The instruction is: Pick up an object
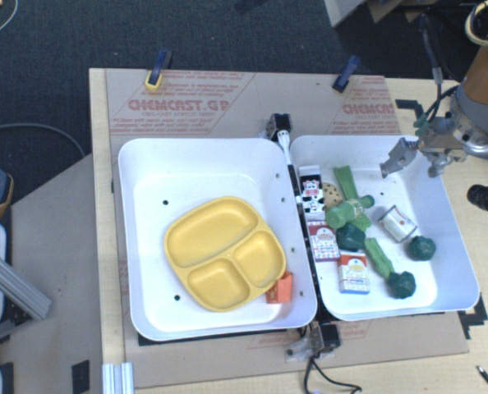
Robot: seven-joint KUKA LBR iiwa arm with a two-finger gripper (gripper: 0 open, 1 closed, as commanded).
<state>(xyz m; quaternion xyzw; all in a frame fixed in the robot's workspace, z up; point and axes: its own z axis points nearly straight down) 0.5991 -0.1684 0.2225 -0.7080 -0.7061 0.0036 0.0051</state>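
the gripper [414, 159] hangs over the far right corner of the right bin [462, 245] with its two metal fingers spread apart, nothing between them. small objects [367, 240] lie in that bin: green lumps, flat printed cartons, a shiny cylinder. a smooth yellow three-compartment plate [224, 252] and an orange block [280, 289] sit in the left bin [137, 220].

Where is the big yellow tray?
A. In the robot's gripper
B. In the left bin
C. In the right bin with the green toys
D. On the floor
B: the yellow tray lies flat in the left bin, with a small orange block at its lower right edge; the green toys are in the right bin.
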